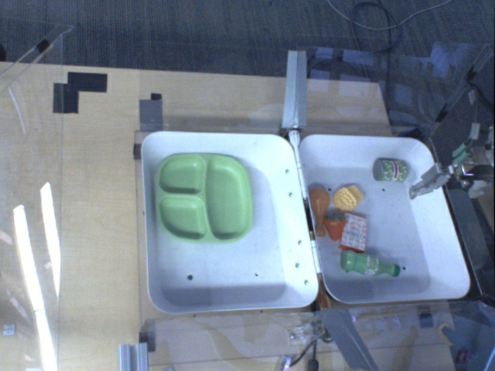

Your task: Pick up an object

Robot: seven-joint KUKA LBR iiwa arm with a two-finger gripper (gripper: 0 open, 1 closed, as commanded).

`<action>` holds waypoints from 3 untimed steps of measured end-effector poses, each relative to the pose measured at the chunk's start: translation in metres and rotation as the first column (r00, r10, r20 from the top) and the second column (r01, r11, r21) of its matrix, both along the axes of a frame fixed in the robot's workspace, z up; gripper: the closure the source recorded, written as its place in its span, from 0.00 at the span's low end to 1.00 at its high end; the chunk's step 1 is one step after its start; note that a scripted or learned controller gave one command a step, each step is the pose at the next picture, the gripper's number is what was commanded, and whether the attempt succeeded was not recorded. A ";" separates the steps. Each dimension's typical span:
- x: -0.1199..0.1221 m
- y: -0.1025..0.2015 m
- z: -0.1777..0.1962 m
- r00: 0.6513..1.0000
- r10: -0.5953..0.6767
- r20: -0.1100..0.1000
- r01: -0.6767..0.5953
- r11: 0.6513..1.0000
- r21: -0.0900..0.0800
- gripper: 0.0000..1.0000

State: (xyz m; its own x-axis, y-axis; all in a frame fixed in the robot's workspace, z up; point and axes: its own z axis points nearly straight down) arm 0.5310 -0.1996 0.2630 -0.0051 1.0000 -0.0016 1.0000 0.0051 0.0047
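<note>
1. Nearest the camera, on the wooden table (77, 246), sit two white bins side by side. The left bin (232, 284) carries a green divided plate (206, 196).
2. In the right bin (433, 277), closest to its front wall, a green toy bottle (368, 265) lies on its side, well clear of the walls.
3. Just behind it a small red and white packet (354, 232) touches a red toy strawberry (333, 224). An orange toy carrot (319, 201) lies by the bin's left wall and a yellow corn piece (348, 198) sits just beside it. This cluster is tight, so I judge it a poor place to close on one item.
4. Farther back, a small green can (390, 169) lies alone near the far right corner.
5. The robot's jaws (430, 181) hang over the bin's right rim, near the can and holding nothing; I cannot tell whether they are parted or closed.
6. No object is lifted yet. The can looks the easiest pick: it is close and isolated. The approach should be centred over it and square to its round side, so it does not roll away.
</note>
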 end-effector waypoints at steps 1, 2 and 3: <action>0.054 0.073 -0.101 1.000 -0.014 -0.001 0.014 1.000 0.001 0.00; 0.039 0.107 -0.168 1.000 -0.031 0.002 0.031 1.000 0.001 0.00; -0.004 0.104 -0.175 1.000 -0.005 0.005 0.005 1.000 0.002 0.00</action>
State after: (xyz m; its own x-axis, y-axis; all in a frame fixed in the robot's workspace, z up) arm 0.5275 -0.0956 0.0880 -0.0004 1.0000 0.0001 1.0000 0.0004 0.0096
